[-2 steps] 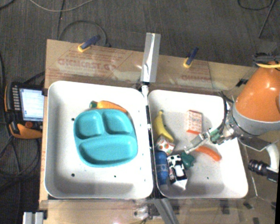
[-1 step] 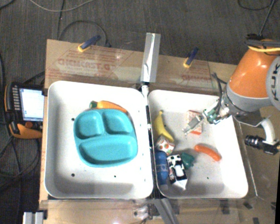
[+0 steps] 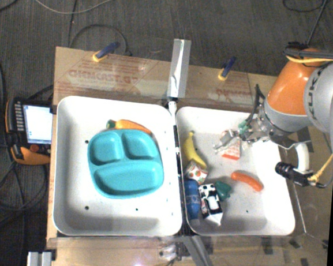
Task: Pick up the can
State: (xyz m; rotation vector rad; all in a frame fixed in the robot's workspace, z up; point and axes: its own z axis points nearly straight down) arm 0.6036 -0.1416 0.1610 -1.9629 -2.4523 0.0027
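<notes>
Two white bins: left bin (image 3: 61, 207) with teal tray (image 3: 126, 162), right bin (image 3: 274, 223) with blue can (image 3: 192, 200) (tool (image 3: 242, 132) state unclear).

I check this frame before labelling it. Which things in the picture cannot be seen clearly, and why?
- Gripper: too small and blurred in the camera view to tell how its fingers stand, or whether it touches the crumpled wrapper beside it.
- Can: its left side is hidden by the right bin's wall.
- Orange object: mostly hidden under the blue tray.
</notes>
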